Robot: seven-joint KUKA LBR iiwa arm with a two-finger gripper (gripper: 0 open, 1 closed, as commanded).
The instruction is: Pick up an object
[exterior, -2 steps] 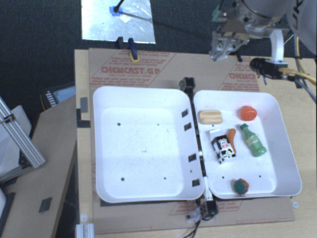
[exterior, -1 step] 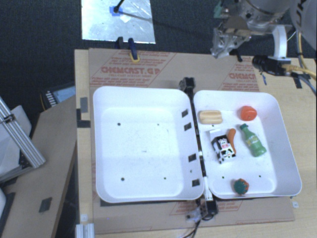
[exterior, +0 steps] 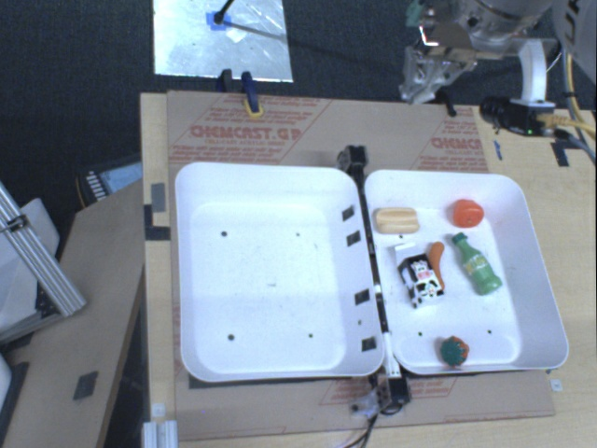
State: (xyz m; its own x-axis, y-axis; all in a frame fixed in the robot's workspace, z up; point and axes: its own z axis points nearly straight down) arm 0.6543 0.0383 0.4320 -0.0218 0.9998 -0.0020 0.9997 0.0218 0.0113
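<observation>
Left bin sits beside right bin, which holds, L to R: bread roll, cow-print carton touching carrot, green bottle, tomato; green-red item near front. Gripper hovers above bench behind bins; opening can't tell.

Six objects lay in the right bin, well below the gripper: bun, tomato, bottle, carrot, cow carton, strawberry.
</observation>
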